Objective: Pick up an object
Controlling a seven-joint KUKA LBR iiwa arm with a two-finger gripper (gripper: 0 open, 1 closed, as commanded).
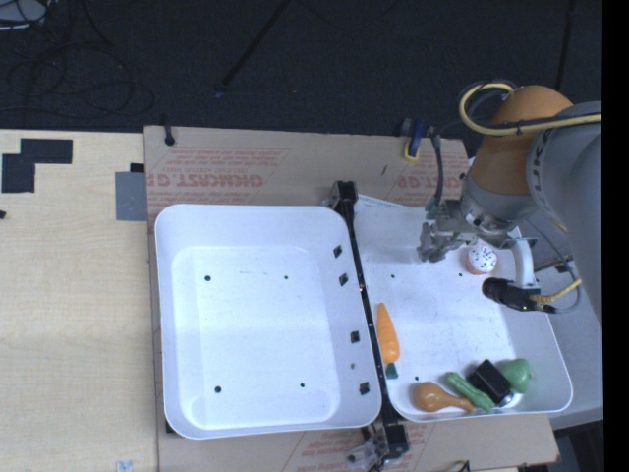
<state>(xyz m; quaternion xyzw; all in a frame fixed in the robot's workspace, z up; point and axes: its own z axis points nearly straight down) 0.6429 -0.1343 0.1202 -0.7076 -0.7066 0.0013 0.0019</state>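
Arm reaches in from right, orange-banded wrist bent down over the right bin (550, 347), tool (435, 249) low near its far wall. Whether it's apart or together, cannot tell; too blurred. Small white speckled ball (482, 258) just beside tool. Smooth orange carrot (387, 332) along the bin's left edge. Near corner: tan gourd shape (437, 396), green pieces (515, 372), black block (488, 380), probably plastic.

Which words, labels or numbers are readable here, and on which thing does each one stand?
Red print on the cardboard behind the left bin: upside down, too blurred to read surely.
Red print on the cardboard at the front edge: too blurred to read.
Small dotted ball by the tool: dots, no text.
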